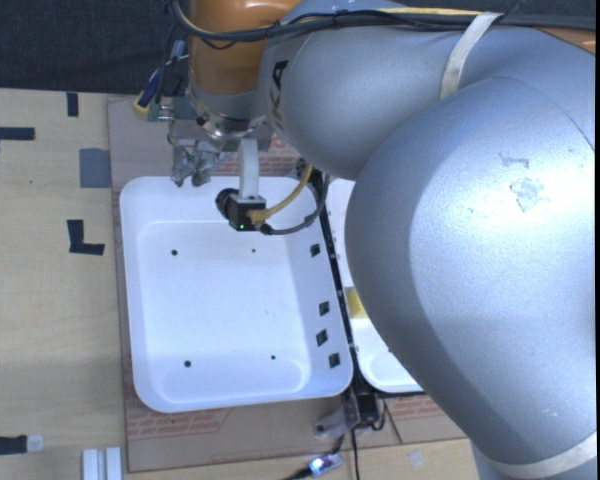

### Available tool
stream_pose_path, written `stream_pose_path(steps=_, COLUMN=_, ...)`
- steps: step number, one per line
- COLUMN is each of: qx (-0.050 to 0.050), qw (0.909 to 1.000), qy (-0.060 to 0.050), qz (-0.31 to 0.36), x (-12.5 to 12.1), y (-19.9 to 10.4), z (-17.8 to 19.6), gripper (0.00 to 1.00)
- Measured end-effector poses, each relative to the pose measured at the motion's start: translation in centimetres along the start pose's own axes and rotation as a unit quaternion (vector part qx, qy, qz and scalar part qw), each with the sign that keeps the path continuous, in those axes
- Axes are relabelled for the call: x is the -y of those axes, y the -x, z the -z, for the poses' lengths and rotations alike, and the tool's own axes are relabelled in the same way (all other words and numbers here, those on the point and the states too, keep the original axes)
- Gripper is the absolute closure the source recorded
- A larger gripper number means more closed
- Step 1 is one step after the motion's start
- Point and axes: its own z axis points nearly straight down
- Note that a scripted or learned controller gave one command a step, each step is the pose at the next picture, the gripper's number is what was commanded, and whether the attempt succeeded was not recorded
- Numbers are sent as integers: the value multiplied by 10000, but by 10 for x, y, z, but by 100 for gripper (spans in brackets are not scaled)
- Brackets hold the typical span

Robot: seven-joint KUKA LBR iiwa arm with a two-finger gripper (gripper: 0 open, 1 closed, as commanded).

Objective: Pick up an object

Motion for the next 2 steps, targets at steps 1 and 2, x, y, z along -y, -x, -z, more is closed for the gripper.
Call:
stream_pose_path(steps=1, qx=18, qw=10000, qy=-41, qz=-1, x=-20, y=1, z=-59, gripper=100)
stream_pose_path(steps=2, qx=19, qw=10000, qy=-52, qz=-7, x=6, y=1, z=-67, gripper=100)
